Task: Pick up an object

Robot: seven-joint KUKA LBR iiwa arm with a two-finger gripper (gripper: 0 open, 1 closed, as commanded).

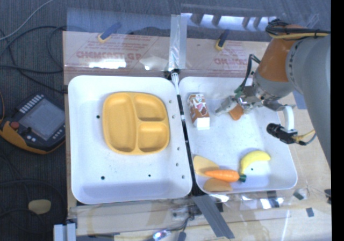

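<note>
Grey metal gripper [233,106] low over the far half of the right bin [279,151], reaching in from the right under the orange-banded wrist. Cannot tell how wide it stands: too small and too cluttered with cable to read. Sits right against a small orange-brown block [236,113], which shows at its lower edge; cannot tell whether gripped, merely touched, or lying on the bin floor just beneath.

Just left of the gripper, near the divider between the bins, a brown and white carton [199,110], lying lengthwise with its white end toward the near side. Apart from the gripper, not touching it.

Well apart, toward the near right corner of the same bin, a yellow banana [253,160], curved, resting on the white floor. Beside it to the left, an orange carrot [223,175] with a dark green end pointing at the banana. Lies across two flat tan pieces [202,164], one beyond it and one on the near side against the bin wall.

Off the arm's side, over the right rim of the bin, a black fitting [279,131] with a yellow cable.

In the left bin [86,170], a yellow divided plate [137,123] with three compartments, roughly centred, flat on the floor.

Behind both bins, a brown cardboard sheet [118,52]. On the dark carpet at far left, a grey and orange control pendant [35,122] with its cable.
</note>
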